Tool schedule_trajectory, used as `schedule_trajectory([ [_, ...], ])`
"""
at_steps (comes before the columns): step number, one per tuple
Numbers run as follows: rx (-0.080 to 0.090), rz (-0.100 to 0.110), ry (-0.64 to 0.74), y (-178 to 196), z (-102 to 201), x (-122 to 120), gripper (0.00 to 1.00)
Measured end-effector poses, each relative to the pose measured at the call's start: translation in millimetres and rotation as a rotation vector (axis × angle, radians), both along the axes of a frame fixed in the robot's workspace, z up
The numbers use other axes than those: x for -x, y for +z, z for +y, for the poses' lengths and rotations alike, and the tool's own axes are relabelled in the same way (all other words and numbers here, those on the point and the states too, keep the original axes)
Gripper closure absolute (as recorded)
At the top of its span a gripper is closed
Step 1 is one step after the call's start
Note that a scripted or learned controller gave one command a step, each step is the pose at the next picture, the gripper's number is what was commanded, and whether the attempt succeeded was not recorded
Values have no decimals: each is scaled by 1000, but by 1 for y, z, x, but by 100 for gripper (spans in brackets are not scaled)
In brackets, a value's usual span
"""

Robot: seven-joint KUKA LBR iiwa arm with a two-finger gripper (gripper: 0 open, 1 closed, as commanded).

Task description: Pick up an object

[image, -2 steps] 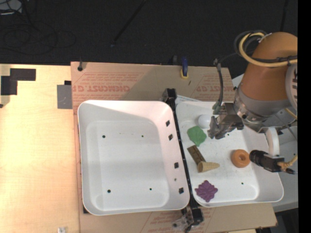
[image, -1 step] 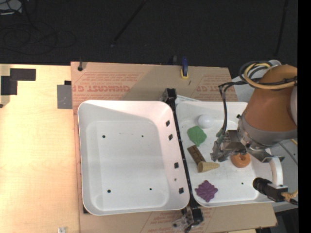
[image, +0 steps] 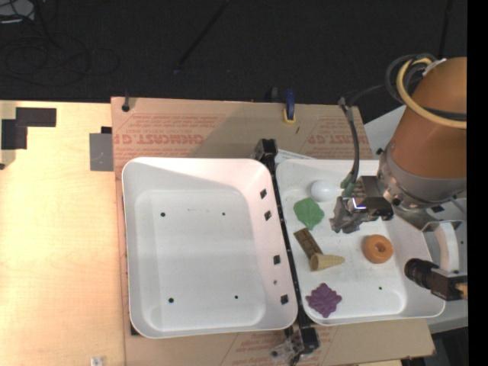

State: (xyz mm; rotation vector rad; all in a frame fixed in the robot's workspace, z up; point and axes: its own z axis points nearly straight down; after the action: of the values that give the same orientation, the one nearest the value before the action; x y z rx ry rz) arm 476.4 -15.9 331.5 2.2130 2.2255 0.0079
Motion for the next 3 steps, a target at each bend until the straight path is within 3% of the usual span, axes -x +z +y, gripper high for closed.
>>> schedule_trajectory([
  [1,1,25,-10,-152,-33,5,100],
  [2,3,6,-5,-122,-49,-32,100],
  [3,0,2,0,-55,-5,-50,100],
])
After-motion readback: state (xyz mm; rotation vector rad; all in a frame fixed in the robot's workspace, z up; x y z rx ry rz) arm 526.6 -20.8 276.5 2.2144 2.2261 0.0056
